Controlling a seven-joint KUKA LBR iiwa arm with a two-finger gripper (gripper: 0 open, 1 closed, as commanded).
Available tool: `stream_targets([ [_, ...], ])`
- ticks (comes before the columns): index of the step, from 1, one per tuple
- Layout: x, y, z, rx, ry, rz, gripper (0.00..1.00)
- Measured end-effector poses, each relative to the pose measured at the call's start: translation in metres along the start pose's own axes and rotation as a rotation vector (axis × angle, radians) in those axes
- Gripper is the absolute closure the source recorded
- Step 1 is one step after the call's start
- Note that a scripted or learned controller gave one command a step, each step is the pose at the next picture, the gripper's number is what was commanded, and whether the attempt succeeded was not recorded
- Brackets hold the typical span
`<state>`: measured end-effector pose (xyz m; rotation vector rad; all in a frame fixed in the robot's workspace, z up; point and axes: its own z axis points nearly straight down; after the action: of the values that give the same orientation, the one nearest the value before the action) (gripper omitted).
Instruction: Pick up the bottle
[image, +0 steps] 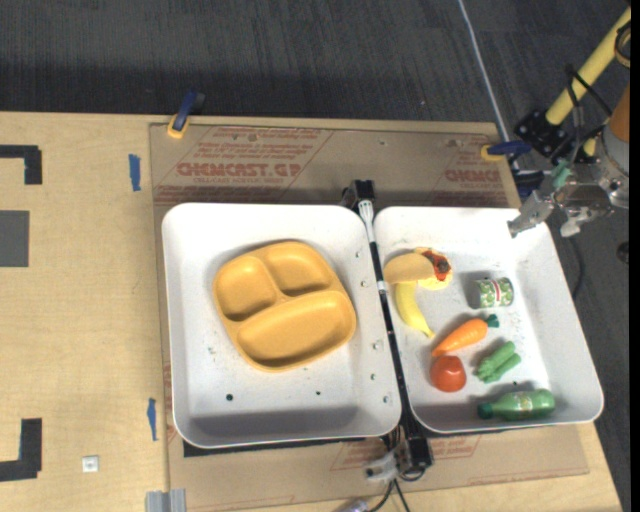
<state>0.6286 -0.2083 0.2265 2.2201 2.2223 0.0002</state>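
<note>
Gripper (545, 208) hovers over the far right corner of the right bin (580, 395); how far it is open cannot be told, and nothing is visibly held; bottle (516, 404), green, lies on its side at the near edge of that bin, long axis running left-right, cap end apparently left; it sits well toward the camera from the gripper. Right bin also holds a banana (409, 304), carrot (460, 336), tomato (448, 373), small can (493, 292), green vegetable (497, 361); left bin (190, 330) holds a yellow divided tray (284, 302).
</note>
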Motion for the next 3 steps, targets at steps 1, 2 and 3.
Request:
stream_targets([
  [1,0.042,-0.063,0.098,0.000,0.000,-0.148,0.00],
  [2,0.043,-0.143,0.139,-0.006,-0.002,-0.291,0.00],
  [3,0.089,-0.148,-0.074,-0.002,-0.001,-0.267,0.00],
])
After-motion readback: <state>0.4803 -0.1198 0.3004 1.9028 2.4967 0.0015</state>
